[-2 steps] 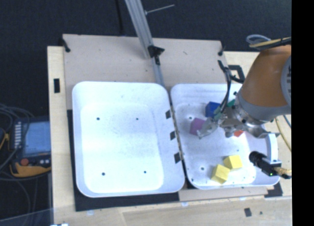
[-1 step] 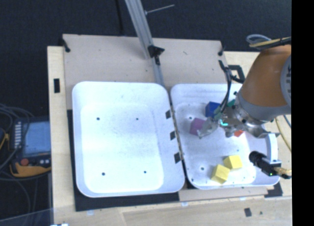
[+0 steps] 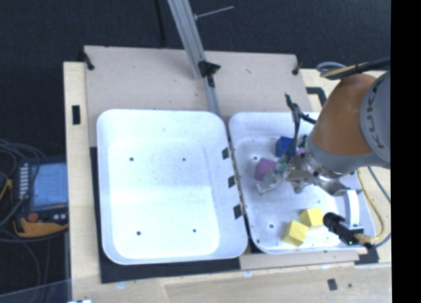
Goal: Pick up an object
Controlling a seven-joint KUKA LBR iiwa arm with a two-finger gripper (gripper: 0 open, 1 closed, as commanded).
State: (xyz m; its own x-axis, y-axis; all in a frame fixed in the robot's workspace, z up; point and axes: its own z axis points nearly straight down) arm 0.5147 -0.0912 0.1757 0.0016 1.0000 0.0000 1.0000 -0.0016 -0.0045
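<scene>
Two white bins sit side by side on the worktop [image 3: 164, 78]. Right bin [image 3: 263, 242]: end effector [image 3: 284, 175] low beside a purple block [image 3: 266, 167], grip impossible to judge. Blue block [image 3: 284, 145] just behind, two yellow blocks [image 3: 304, 224] near the front edge.

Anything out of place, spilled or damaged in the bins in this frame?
Nothing stands out. The right bin holds a purple block, a blue block and two yellow blocks, all lying inside it. The gripper is low beside the purple block.
</scene>
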